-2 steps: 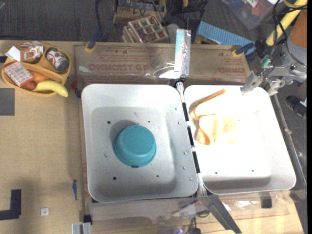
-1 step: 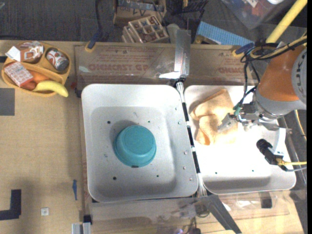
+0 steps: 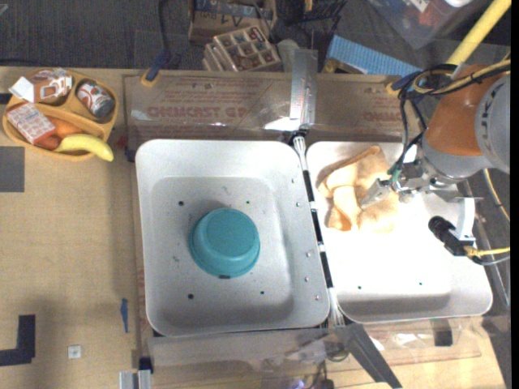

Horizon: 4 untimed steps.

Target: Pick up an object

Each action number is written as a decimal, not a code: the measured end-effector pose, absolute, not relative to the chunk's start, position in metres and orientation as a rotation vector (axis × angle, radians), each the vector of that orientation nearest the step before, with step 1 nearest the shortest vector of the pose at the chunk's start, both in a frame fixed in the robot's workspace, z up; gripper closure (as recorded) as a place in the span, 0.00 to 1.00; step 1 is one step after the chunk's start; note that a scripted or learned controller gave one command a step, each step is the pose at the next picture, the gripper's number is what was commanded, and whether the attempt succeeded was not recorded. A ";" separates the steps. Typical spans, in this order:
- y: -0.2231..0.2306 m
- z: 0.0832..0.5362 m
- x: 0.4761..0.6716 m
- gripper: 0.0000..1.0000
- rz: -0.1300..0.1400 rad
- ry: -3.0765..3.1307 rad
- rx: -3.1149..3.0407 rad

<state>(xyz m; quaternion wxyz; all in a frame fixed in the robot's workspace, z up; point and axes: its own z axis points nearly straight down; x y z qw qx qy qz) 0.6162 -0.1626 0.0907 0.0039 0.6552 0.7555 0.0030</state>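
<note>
Item: tan cloth, crumpled, lying in the upper left part of the right bin, close to the divider between the two bins. Its folds run roughly from the upper right down to the lower left, with one lobe reaching toward the bin's back edge. Item: gripper, reaching in from the right under the orange-banded wrist, sits directly over the cloth's right-hand portion; the cloth extends mostly to the left of and below the fingertips. Jaw state: cannot be told, since the fingers merge with the fabric at this resolution. Whether any fabric is pinched is likewise unclear. Item: teal bowl, upturned, centred in the left bin, well apart from the gripper. Judgement: the cloth is the nearer candidate, needing only descent.
</note>
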 end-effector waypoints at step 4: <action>-0.062 0.185 0.642 1.00 -0.001 2.532 1.861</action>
